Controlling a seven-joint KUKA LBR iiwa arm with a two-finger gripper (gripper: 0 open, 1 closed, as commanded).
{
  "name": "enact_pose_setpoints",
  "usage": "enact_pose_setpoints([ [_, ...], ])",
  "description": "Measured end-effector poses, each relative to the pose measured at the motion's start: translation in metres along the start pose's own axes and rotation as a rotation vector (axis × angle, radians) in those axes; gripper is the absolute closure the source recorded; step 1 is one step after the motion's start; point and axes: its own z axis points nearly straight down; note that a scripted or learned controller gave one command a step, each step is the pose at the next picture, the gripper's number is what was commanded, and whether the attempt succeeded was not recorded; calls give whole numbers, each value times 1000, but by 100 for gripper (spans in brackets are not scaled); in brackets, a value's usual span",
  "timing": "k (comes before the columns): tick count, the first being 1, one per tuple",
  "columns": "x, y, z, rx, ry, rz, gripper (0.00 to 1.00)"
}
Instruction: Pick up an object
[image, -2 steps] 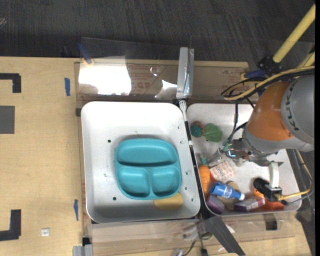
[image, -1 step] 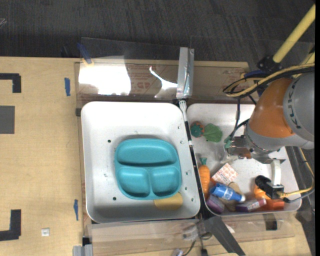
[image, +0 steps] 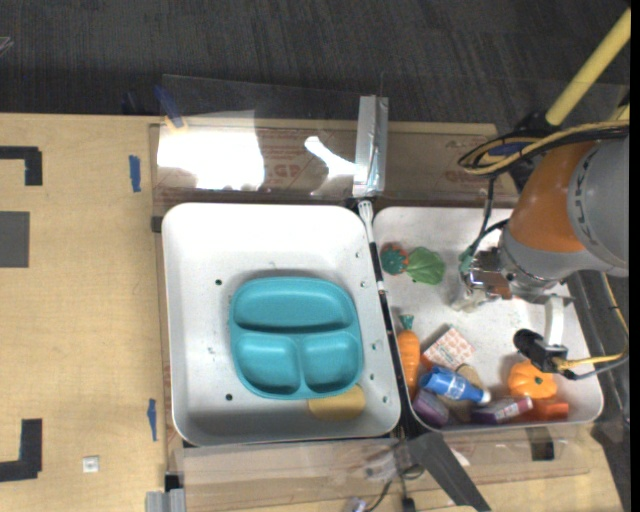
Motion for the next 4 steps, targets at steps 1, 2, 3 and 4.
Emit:
enact_pose_setpoints([
  [1,-5,-33,0,-1,0,204,100],
  [2,-5,-34,0,0,-1,204,0],
  [3,-26,-21,1,1,-1,469,0],
  [4,7,-90,-104,2,0,575,0],
])
